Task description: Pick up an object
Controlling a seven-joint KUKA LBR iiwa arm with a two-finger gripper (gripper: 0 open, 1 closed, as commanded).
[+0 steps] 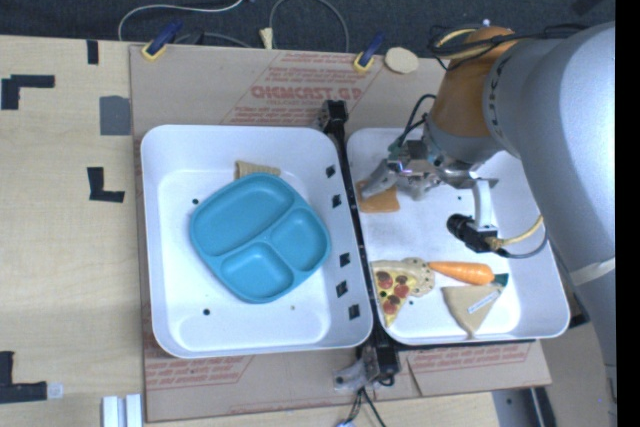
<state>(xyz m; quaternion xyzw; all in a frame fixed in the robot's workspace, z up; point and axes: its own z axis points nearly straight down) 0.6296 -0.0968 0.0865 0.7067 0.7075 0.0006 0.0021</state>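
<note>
A: Now, starting at the left, what is seen on the worktop point(60, 245)?

B: Black marks are seen on the bare wood there, and a sheet of printed cardboard point(280, 90) is laid under both bins. A blue divided plate point(260, 235) is found in the left bin point(165, 315), lying flat and turned at an angle, with three compartments. A tan corner of something flat point(255, 170) is partly hidden behind its upper edge.

A: And past the divider?

B: In the right bin point(545, 310), a toast-coloured slice point(380, 200) is placed near the upper left, close to the dividing wall. The hand point(400, 177) is lowered over the bin just beside that slice, at its upper right edge. Whether its fingers are spread or closed cannot be told, and nothing can be seen gripped between them.

A: What is laid along the near side?

B: A pizza slice point(398, 283) is set at the lower left of that bin. An orange carrot point(462, 271) is placed just to its right, lying across, and a pale wedge point(470, 305) is found just below the carrot. The grey arm point(575, 145), with its orange band point(465, 95), is reached in from the right.
</note>
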